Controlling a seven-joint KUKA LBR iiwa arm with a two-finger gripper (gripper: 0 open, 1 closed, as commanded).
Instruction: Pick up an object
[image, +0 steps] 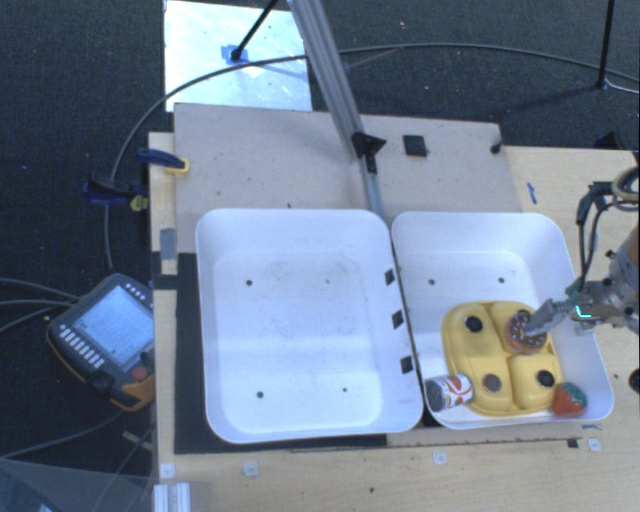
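In the right bin (470, 250) lies a yellow block (480, 355) with several round black holes. A small brown, ring-shaped object (519, 331) rests on its upper right part. A red and white can (450, 391) lies on its side at the block's lower left corner. A red strawberry-like object (570, 399) sits in the bin's front right corner. My gripper (541, 320) reaches in from the right edge, its tip right beside the brown ring and over the yellow block. Whether it touches the ring is unclear.
The left bin (290, 250) stands next to the right one on a brown board. A grey pole (335, 85) slants down to the bins' shared back edge. A teach pendant (105, 335) lies off the bench at the left, with cables around it.
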